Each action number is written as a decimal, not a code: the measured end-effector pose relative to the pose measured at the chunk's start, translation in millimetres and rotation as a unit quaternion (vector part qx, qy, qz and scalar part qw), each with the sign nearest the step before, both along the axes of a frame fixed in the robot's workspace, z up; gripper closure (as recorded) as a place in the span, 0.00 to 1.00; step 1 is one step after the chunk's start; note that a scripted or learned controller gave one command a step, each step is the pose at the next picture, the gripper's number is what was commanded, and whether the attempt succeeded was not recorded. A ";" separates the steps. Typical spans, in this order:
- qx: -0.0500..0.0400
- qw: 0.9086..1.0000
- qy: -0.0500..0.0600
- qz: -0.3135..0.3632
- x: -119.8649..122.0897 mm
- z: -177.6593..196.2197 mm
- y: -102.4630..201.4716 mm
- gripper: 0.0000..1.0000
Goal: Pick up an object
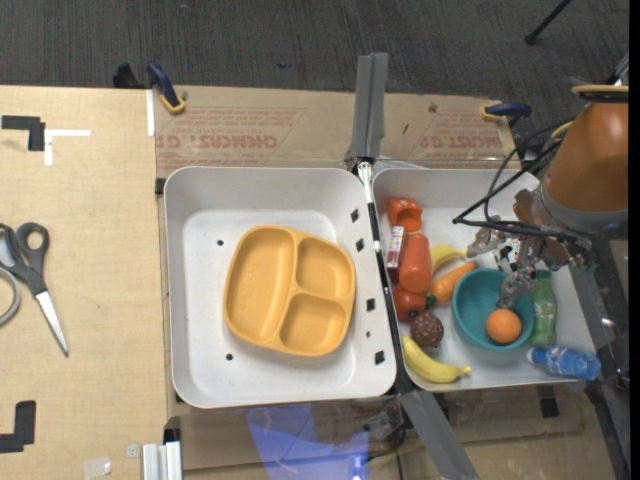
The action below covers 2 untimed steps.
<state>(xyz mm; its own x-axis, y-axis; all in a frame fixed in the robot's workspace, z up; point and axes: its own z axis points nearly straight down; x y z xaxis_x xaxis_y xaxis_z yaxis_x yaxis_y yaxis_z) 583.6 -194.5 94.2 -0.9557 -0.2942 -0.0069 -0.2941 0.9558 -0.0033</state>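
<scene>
Cardboard-covered bench fills the frame, two white bins side by side. At right of frame the gripper (pixel 522 268) hangs over the right bin (pixel 455 180), just above a teal bowl (pixel 478 313) holding an orange (pixel 504 326). Its opening I cannot tell. Seemingly the approach; next comes a straight descent onto the orange.

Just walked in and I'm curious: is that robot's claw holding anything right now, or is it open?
Gripper: above the teal bowl with the orange in the right bin; open or closed cannot be told, and nothing visibly held.
</scene>
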 end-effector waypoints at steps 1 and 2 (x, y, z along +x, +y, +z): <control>0.001 0.999 -0.001 -0.041 -68.5 4.2 63.1 0.00; -0.002 1.000 0.000 -0.029 -13.7 0.4 89.8 0.00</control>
<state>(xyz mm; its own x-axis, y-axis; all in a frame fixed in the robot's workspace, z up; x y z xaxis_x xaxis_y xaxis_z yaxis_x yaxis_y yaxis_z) 569.9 -104.7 94.5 -0.9713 -0.2377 -0.0062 -0.2376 0.9713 -0.0068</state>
